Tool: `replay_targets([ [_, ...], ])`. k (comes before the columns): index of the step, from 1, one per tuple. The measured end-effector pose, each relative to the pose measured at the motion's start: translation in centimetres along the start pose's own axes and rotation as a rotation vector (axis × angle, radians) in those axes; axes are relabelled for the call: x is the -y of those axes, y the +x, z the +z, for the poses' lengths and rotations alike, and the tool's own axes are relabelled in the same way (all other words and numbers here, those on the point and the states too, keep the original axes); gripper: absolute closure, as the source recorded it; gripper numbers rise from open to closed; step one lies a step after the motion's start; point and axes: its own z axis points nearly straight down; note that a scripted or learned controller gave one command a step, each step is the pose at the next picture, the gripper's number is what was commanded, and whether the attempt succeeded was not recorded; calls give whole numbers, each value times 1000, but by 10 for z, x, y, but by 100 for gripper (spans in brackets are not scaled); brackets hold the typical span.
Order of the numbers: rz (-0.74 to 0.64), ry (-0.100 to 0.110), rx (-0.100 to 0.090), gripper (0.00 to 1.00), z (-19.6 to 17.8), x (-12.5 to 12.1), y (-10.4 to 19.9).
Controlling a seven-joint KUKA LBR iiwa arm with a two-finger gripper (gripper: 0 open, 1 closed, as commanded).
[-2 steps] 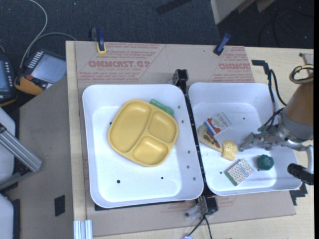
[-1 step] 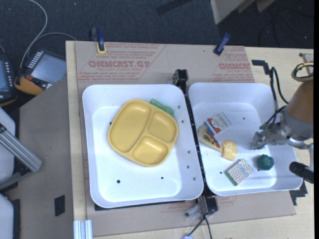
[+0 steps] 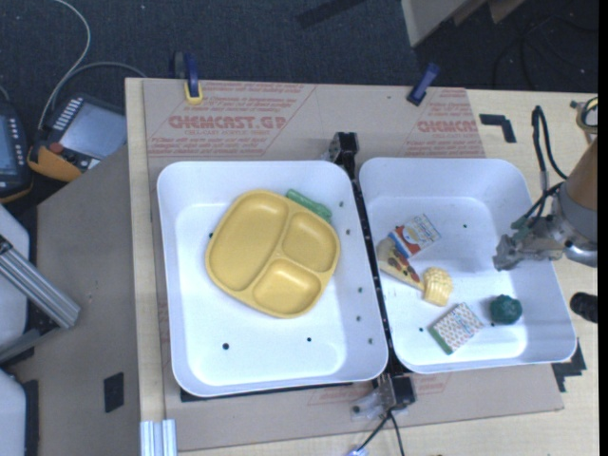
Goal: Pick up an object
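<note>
Camera view: nothing is seen lifted yet; the gripper [image 3: 506, 252], its grip state not discernible, is poised at the right bin's [image 3: 475, 174] right side, far of the green object [image 3: 505, 309]

A green object [image 3: 308, 203] lies mostly hidden under the yellow tray [image 3: 273, 252].

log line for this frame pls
gripper: over right bin, holding nothing | nearest: green ball | left bin: yellow tray
</note>
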Motion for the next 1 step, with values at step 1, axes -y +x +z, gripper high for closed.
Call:
replay_targets([
  [1, 0, 0, 0, 100, -44, -8, -5],
])
